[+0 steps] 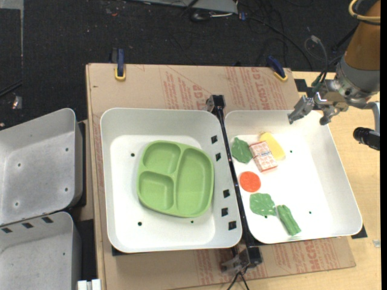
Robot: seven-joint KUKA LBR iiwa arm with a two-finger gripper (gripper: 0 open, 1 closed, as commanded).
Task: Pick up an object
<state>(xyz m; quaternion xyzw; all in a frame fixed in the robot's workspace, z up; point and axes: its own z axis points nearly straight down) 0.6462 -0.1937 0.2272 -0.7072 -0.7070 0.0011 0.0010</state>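
My gripper (312, 113) hangs over the far right corner of the right bin (329, 180), open, with nothing between its two fingers. Below and left of it in that bin lie a yellow piece (273, 144), a small red-and-white box (263, 156) and a green leaf-shaped piece (240, 150). Nearer the front are an orange disc (250, 180), a second green leafy piece (262, 204) and a green stick-shaped piece (288, 219). All these objects rest apart from the gripper.
The left bin (121, 222) holds a green divided plate (176, 178). A black divider (228, 174) runs between the bins. Two spare white bin lids (36, 162) lie off the bench to the left. Clamps (120, 65) grip the board's far edge.
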